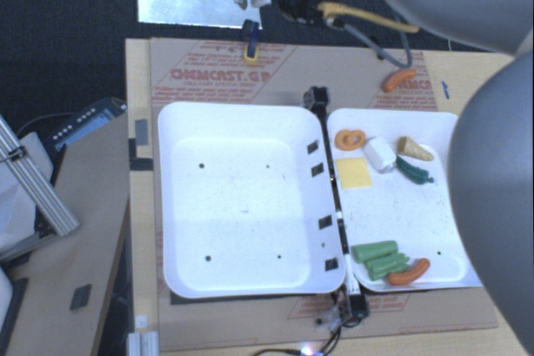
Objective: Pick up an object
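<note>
Left bin: shallow white plastic bin (179,204), bare floor, nothing here to grasp.
My gripper (250,0): high past the bench's far edge, well apart from both bins; whether it is clenched or released, I cannot tell.
Right bin (442,263): holds the candidates.
Pretzel: small orange toy pretzel (350,139) at the far left corner, probably light, stiff, thin.
Cheese: flat yellow square slice (354,172), hard to pinch.
Green pods: green bean-like pieces (375,257) near the front edge, rounded, perhaps slippery; I would take them across the width.
Hidden: my arm covers the bin's right side.
</note>
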Controlling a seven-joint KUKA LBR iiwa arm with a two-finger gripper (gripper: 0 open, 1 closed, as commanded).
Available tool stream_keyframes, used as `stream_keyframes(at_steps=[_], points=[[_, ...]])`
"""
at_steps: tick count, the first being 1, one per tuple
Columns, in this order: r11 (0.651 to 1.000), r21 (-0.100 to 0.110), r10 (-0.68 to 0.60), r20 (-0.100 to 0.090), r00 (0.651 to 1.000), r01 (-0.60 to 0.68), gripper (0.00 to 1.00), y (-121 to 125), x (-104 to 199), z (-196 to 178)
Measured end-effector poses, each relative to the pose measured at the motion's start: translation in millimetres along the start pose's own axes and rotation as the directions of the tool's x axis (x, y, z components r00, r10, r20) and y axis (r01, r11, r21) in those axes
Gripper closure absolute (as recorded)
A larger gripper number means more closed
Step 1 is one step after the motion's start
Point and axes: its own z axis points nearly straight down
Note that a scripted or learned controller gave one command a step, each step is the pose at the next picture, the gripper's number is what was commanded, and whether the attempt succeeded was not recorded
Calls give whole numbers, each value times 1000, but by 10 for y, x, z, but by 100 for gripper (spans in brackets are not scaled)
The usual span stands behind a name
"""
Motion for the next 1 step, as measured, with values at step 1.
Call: stream_keyframes(at_steps=[1], points=[[1000,25,5,8,1000,-5,100,-216,-11,881]])
